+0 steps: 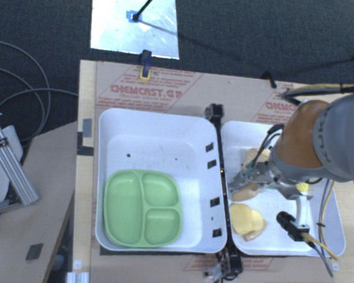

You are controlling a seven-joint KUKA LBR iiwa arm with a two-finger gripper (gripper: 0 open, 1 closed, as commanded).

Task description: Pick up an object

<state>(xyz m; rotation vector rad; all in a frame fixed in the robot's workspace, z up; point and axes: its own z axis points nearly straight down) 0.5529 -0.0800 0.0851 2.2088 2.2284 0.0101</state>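
Gripper low over pale pieces in the right bin

Gripper (242, 180) sits down inside the right bin (333, 236), close to the divider where the two bins meet, with the grey arm (322, 139) and its orange band reaching over that bin from its far side. Whether the jaws stand wide or narrow I cannot tell; the metal parts at the tip blur together, and nothing is plainly seen between them.

Candidates for the pick all lie in the right bin. A pale yellow lumpy object (246, 220) rests on the bin floor just nearer the camera than the gripper, apart from it. A second cream-coloured piece (253, 156) lies just beyond the gripper, partly hidden by the wrist, and a small beige bit (243, 195) sits right beneath the tip, perhaps touching it. The low pose probably means the arm is trying for that bit, though no grasp is confirmed.

Across the divider from the right bin, the left bin (165, 131) holds a green divided tray (142, 208), lying flat in its near corner, well away from the arm. Both bins rest on a cardboard sheet (162, 91) on the tabletop.
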